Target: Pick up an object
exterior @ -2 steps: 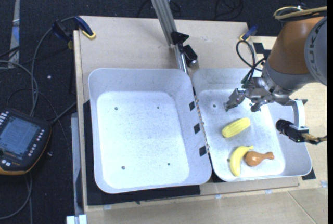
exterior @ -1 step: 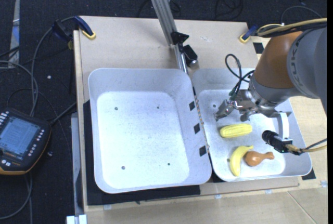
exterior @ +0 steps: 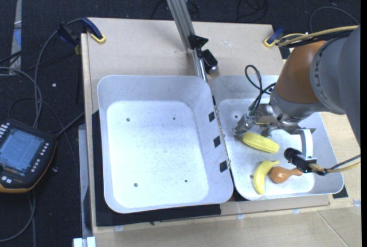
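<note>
Two bins sit side by side on the surface (exterior: pixel 143 51). The left bin (exterior: pixel 114 142) is seen whole, but much of the right bin (exterior: pixel 330 183) is covered by the arm (exterior: pixel 312 77), which comes in from the right with its orange band above the wrist. The hand (exterior: pixel 245 125) is low in the right bin, near the inner wall, and it is small and dark against the bin floor. I cannot tell whether it is wide or narrow, and I cannot see if anything is in it.

A corn cob (exterior: pixel 261 142) lies just beside the hand, toward the near right of it, maybe touching; the gap is not clear. A banana (exterior: pixel 262 174) lies closer to the front wall, apart from the hand. A brown pear-like thing (exterior: pixel 281 174) touches the banana on its right side. A black part with a cable (exterior: pixel 298 160) hangs over it, so its end is partly hidden.

The three things are crowded in the front half of the right bin, close to its walls. A metal pole (exterior: pixel 180 8) rises at the back between the bins.
</note>
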Robot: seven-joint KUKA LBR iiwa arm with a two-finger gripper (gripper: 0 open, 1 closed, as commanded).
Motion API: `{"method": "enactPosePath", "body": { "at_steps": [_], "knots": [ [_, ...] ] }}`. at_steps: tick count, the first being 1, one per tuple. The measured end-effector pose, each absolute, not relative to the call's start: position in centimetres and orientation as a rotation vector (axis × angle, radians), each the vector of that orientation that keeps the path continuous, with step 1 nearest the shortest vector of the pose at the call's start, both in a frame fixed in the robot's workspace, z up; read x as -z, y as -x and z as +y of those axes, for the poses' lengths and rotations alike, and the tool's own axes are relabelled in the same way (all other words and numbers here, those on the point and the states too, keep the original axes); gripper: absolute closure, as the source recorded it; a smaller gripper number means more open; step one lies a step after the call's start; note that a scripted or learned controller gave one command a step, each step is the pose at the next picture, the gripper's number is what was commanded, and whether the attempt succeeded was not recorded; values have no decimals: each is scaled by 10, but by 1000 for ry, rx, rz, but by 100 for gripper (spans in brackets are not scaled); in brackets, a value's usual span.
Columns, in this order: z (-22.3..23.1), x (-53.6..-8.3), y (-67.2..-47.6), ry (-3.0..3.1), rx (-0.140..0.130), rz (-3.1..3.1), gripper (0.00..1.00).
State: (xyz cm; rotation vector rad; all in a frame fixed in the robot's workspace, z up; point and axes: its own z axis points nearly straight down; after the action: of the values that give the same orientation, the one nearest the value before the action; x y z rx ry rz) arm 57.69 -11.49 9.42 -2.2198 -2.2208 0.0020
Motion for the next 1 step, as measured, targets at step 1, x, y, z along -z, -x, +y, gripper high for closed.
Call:
{"method": "enactPosePath", "body": {
  "at_steps": [1],
  "knots": [
    [-115,-106,-577,2221,0,-2221,100]
  ]
}}
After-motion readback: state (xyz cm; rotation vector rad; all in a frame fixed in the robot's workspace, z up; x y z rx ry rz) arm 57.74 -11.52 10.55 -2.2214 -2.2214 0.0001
